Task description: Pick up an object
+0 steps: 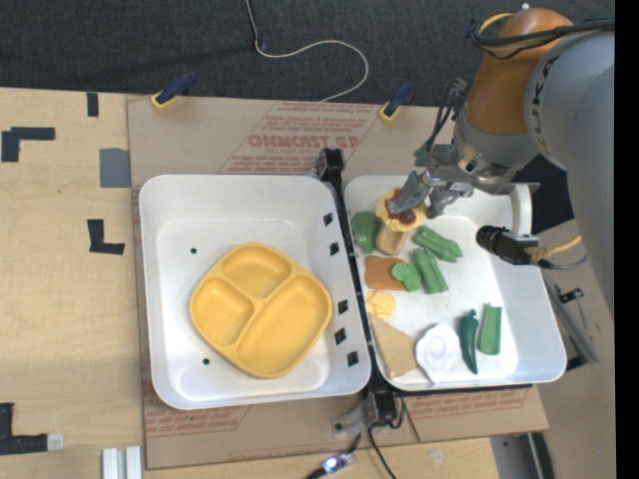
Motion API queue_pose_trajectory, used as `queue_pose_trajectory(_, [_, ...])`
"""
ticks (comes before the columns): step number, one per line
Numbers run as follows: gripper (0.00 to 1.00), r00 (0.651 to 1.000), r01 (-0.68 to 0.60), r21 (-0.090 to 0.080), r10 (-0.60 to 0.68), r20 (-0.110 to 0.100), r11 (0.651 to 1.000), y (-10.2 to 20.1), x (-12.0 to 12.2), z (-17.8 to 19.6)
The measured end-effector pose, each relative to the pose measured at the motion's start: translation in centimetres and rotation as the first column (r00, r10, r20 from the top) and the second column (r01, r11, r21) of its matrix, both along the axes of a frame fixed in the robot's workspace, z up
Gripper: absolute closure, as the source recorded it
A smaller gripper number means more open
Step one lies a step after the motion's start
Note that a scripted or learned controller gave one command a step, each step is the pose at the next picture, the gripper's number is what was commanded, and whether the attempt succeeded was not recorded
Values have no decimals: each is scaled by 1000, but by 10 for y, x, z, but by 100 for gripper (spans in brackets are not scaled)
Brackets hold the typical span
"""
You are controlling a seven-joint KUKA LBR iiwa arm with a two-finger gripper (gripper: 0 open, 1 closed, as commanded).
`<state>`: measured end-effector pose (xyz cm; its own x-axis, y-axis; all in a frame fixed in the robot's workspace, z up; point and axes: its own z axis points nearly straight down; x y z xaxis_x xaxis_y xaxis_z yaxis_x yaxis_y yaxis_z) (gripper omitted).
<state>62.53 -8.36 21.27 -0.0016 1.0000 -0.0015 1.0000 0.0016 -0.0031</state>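
The jaws (414, 196) hang low at the right bin's (539, 342) twelve o'clock corner, over a tan cylinder (391, 238) amid green pieces (431, 259), seemingly lined up to grasp; their spread I cannot tell. Yellow plate (262, 309) fills the left bin (160, 267).

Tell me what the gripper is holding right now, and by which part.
Cannot be told: the gripper sits low over the toy food pile in the right bin.
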Motion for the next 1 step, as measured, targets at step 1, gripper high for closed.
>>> queue_pose_trajectory(1, [100, 1000, 1, 0, -1, 1, 1000, 0, -9, 4])
